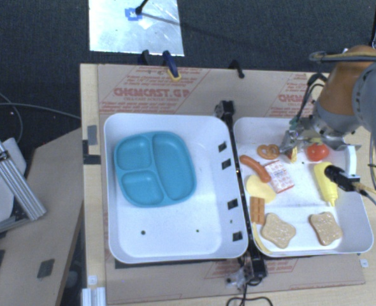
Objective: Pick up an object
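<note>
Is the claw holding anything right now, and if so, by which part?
Cannot be told. The claw sits low in the right white bin, beside the brown pretzel and red tomato; nothing visibly sits in it.

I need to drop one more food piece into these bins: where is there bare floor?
Left bin: wide bare floor below and right of the blue divided plate. Right bin: crowded; small gap between the packet, the yellow bottle and the two toast slices. The gripper hangs at its upper part.
</note>
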Controlling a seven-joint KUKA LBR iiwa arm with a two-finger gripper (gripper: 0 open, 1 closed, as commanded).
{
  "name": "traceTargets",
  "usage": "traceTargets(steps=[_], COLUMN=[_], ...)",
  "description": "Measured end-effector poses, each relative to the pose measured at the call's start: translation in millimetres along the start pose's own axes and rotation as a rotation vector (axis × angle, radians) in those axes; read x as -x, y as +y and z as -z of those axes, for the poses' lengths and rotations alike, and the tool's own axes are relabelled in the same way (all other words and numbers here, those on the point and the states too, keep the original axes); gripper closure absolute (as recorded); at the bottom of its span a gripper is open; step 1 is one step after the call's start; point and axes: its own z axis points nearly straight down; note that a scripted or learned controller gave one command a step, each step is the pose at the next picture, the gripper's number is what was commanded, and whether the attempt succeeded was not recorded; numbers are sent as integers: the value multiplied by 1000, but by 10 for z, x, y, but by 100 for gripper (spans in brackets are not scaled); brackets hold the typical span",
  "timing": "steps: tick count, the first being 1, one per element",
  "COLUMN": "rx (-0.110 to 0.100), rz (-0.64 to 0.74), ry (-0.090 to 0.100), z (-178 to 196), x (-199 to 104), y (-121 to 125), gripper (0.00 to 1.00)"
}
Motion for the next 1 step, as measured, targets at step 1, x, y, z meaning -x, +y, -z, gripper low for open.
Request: traceTargets(steps=[1], rx=[-12], rz=[4], ry=[8], z=[823], x=[-718], y=[135], gripper=[100])
